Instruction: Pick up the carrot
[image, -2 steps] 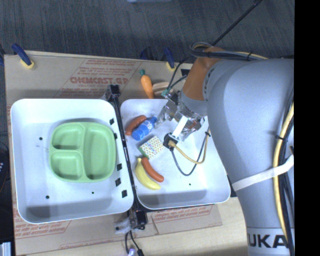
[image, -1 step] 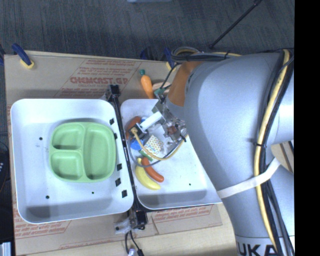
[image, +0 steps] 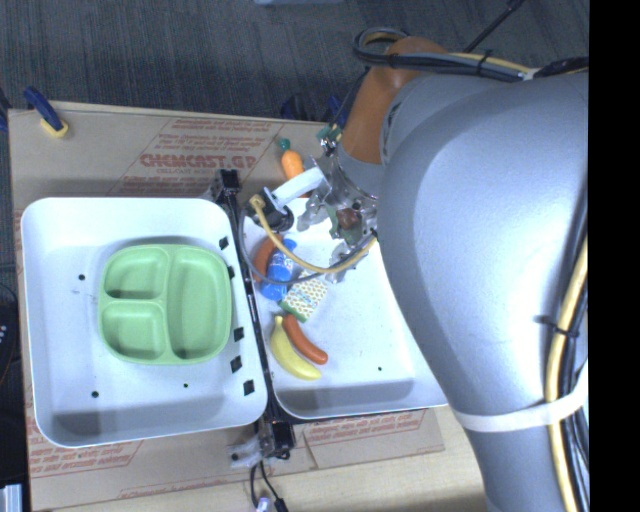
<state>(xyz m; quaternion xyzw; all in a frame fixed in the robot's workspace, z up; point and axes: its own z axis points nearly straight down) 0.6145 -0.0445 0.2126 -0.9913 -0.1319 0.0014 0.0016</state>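
Note:
The carrot (image: 291, 164) is small and orange with a green top. It lies at the far rim of the right bin (image: 385, 345), near its back left corner. My gripper (image: 338, 218) hangs low over the back part of the right bin, just right of and a little nearer than the carrot. A white part of the gripper and a yellowish cable loop reach toward the bin's left wall. Nothing shows as held in the gripper. The big grey arm covers the right side of that bin.
A green divided plate (image: 167, 302) lies in the left bin (image: 50, 300). Along the right bin's left wall lie an orange piece (image: 261, 259), a blue item (image: 277, 272), a patterned packet (image: 306, 295), a red-orange sausage shape (image: 304, 340) and a banana (image: 290, 358).

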